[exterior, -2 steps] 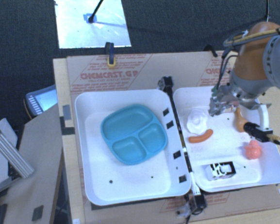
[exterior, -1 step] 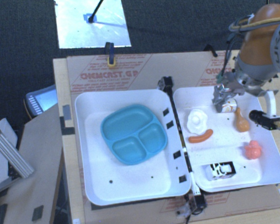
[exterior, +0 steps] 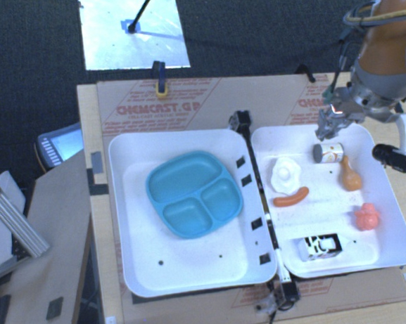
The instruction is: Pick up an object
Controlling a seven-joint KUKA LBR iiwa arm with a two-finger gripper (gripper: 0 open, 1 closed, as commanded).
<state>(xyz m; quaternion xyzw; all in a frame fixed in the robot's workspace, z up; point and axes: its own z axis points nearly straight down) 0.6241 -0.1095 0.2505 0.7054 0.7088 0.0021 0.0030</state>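
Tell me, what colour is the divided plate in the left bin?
Light blue; the three-compartment plastic plate shows clearly in the camera view.

blue tray, orange sausage, pink toy

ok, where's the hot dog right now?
In the camera view, the hot dog lies in the right bin, near its left wall, just below the fried egg.

Arm running off right and top edges, upper links cut off. Gripper blurring against bin wall, finger state unreadable. Small cylinder too small to identify. Black-and-white item too blurred to identify. Grey device partly hiding behind bench edge.
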